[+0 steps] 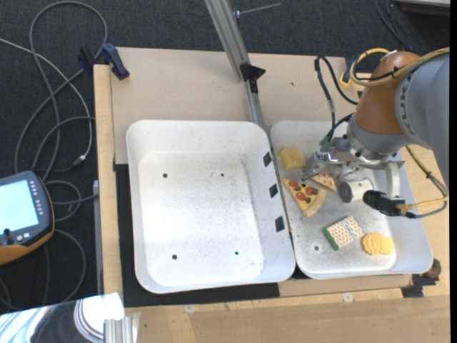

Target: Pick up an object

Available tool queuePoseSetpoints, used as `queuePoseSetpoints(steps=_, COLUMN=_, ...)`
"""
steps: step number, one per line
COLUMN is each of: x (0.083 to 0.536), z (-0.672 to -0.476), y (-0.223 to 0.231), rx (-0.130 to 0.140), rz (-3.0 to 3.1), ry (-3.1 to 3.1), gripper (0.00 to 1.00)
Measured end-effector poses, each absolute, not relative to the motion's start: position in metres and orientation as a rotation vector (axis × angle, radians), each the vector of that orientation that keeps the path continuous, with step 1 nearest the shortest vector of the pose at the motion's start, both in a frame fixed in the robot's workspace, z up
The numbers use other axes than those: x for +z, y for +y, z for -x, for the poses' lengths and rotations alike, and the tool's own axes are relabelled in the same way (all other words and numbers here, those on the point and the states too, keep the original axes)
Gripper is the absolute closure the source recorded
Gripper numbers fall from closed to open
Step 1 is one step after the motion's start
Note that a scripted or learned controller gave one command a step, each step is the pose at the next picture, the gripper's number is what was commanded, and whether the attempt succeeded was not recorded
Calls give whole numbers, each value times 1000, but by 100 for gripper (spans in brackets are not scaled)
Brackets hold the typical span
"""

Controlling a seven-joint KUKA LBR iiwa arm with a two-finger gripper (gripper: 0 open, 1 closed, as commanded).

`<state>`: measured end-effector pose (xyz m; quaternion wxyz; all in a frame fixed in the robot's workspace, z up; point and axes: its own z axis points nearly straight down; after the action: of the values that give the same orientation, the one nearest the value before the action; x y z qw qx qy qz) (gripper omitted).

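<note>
Pizza-slice toy, yellow wedge with red dots (305, 195), lies in the right white bin (410, 252), at its left side; the gripper (321, 168) hangs just above its upper edge, grip state cannot be told from this angle. Judgement: descend straight, centre on the wedge, avoid the yellow lump (291, 158) beside it. A green-and-white checked block (342, 232) and a yellow ridged piece (376, 244) sit nearer the front. Left white bin (143, 148) rests on the plywood bench (178, 84); dark carpet with cables around.
</note>
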<state>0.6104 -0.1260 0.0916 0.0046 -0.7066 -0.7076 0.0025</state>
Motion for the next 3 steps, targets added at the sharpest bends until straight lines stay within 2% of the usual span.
queuePoseSetpoints(steps=1, x=93, z=-611, y=-125, rx=2, rz=2218, ry=-2218, gripper=0)
queuePoseSetpoints(steps=2, x=104, z=-611, y=-125, rx=-2, rz=2219, ry=-2220, gripper=100)
queuePoseSetpoints(steps=3, x=164, z=-605, y=-123, rx=-6, rz=2224, ry=-2226, gripper=100)
